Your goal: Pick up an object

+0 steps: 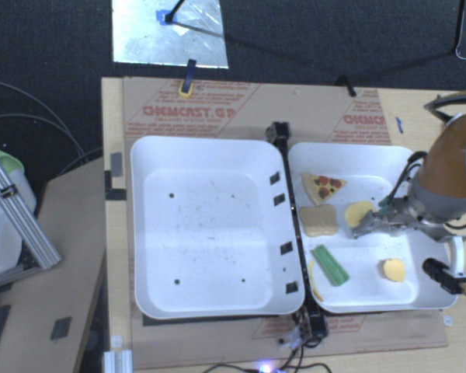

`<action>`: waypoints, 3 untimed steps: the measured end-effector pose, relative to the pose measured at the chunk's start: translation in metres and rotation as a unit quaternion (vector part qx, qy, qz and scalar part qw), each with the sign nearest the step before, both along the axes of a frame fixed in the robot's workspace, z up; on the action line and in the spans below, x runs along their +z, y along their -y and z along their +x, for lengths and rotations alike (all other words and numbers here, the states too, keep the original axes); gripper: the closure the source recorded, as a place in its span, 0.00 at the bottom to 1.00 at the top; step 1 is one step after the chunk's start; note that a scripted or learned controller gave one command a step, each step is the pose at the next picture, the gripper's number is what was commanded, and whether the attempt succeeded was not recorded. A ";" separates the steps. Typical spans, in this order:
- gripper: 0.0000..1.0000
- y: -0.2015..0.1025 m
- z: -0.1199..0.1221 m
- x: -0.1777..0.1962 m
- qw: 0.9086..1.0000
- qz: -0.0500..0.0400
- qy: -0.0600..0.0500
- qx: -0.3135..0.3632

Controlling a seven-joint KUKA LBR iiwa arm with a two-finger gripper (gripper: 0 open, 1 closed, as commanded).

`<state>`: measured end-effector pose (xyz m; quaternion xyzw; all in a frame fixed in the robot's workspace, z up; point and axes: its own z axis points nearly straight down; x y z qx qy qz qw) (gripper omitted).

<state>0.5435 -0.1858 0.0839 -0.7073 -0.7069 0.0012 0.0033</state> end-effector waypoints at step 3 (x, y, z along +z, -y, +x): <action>0.00 0.021 -0.002 0.000 1.000 0.000 0.000 -0.001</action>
